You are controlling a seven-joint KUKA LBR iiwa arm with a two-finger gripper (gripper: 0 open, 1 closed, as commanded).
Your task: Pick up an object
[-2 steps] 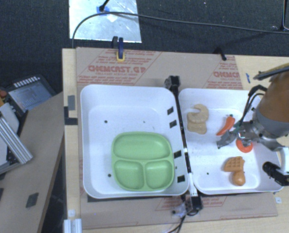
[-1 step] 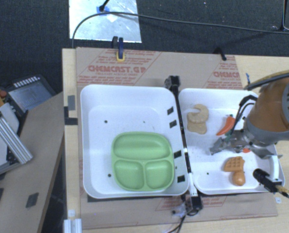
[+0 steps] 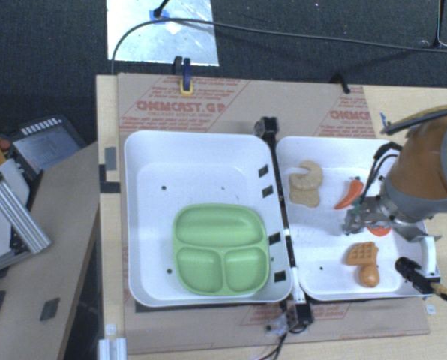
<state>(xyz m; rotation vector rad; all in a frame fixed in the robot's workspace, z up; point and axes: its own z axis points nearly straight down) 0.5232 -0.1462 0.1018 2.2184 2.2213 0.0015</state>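
The right bin holds a beige curved biscuit-like piece, an orange-red carrot-like piece, a brown waffle-shaped piece with an orange lump just below it, and a red item partly hidden under the arm. My gripper hangs low over the middle right of this bin, between the carrot piece and the waffle piece. Its fingers point down to the left and look dark and small. Nothing shows clearly between them.
The left bin holds a green three-compartment plate. A black divider clip strip runs between the bins. Cables cross the far bench. The arm's grey and orange body covers the right bin's right side.
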